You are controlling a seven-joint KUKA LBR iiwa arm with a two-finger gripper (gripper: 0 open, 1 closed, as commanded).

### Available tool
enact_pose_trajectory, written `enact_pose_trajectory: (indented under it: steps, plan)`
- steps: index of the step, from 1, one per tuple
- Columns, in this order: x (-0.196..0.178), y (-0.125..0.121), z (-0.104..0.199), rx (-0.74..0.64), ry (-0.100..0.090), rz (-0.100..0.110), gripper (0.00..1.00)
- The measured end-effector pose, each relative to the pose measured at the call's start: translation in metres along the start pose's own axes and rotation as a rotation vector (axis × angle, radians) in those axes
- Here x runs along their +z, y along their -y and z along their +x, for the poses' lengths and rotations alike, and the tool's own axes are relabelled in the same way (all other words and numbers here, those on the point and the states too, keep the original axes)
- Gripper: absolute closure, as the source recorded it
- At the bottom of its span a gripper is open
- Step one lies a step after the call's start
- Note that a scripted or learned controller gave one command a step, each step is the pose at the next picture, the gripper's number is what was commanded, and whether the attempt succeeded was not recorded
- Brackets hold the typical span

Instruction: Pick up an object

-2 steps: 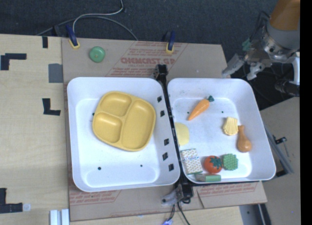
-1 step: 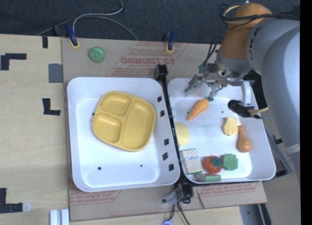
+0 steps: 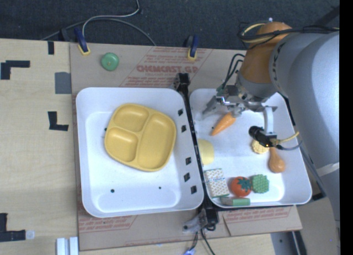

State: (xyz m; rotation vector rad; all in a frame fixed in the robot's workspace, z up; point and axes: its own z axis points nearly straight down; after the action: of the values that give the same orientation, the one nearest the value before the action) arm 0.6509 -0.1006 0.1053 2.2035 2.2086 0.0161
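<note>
Near the back left corner of the surface: a little green ball (image 3: 110, 61), outside the bins. Next, inside the left bin (image 3: 138, 193), a yellow plate (image 3: 140, 136). Then the right bin (image 3: 287, 193) with toy food: a pale yellow lump (image 3: 205, 152) by its left wall, a red tomato (image 3: 240, 186) near the front, an orange carrot (image 3: 223, 123) toward the back. Nothing lifted yet, by the look of it. Grabbing and raising left to do. Hand (image 3: 234, 104) right over the carrot's fat end, maybe touching. Can't tell if spread or pressed together.
</note>
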Motion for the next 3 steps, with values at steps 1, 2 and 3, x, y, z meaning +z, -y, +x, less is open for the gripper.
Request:
enact_pose_trajectory:
  steps: [1, 2, 3]
  plan:
    - [0.007, 0.007, -0.011, 0.000, 0.003, -0.008, 0.00]
    - [-0.005, 0.005, -0.012, -0.001, 0.009, -0.019, 1.00]
    - [-0.004, 0.005, -0.012, -0.001, 0.008, -0.018, 0.00]
